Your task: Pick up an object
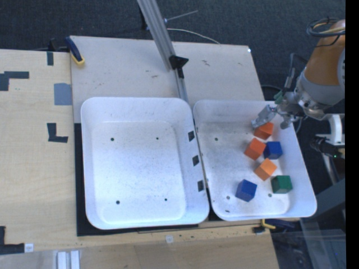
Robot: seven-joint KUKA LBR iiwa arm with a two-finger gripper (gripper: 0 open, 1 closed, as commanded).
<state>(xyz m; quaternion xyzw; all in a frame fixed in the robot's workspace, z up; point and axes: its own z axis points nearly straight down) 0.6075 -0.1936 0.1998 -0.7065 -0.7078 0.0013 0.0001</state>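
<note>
The gripper (270, 116) hangs at the right bin's (224, 206) upper right, just above the topmost orange cube (263, 130). Nothing looks lifted yet; all six cubes lie in the bin, so the pick remains.

- The two bins, the left bin (137, 161) and the right bin (224, 167), are showing white, both peppered with fine dark specks.
- Three orange cubes are sitting in the right bin: one (263, 130) at upper right, one (254, 148) just below it, and a paler one (266, 168) lower still.
- Two blue cubes are showing there too: a darker one (274, 149) and a brighter one (245, 190) toward the lower middle.
- A green cube (281, 184) is lying at the lower right.
- The arm (325, 66) at the right edge is showing orange above grey.
- The tool (269, 115) is looking grey metallic.
- The bench (33, 128) is showing pale wood with grey and black tape patches at left.
</note>
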